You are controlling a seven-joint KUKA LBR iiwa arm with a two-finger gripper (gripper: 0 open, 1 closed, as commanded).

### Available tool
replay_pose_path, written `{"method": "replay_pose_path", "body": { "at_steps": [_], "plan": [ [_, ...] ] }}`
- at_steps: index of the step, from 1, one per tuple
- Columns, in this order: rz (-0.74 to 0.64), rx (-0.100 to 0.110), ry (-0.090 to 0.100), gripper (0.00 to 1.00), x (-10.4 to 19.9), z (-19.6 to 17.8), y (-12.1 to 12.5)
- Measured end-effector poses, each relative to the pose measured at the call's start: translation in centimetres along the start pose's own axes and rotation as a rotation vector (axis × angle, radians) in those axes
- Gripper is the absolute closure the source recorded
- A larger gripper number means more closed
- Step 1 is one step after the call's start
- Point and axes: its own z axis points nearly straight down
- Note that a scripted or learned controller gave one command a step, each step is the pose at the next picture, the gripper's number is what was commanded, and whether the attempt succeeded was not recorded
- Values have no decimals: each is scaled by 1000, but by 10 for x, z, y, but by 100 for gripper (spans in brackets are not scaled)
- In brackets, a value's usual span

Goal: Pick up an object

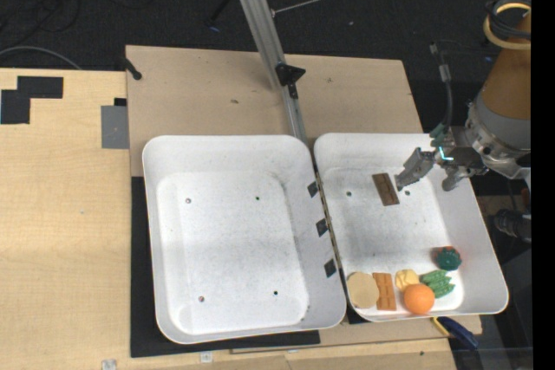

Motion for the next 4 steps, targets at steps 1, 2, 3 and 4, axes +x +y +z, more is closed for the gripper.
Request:
{"method": "replay_pose_path", "body": {
  "at_steps": [1,2,3,4],
  "plan": [
    [3,-4,-1,0,-1,-2,0],
    [2,1,0,0,1,42,-2],
    [1,4,1,0,4,104,-9],
    [2,4,1,0,4,168,-14]
  ]
}}
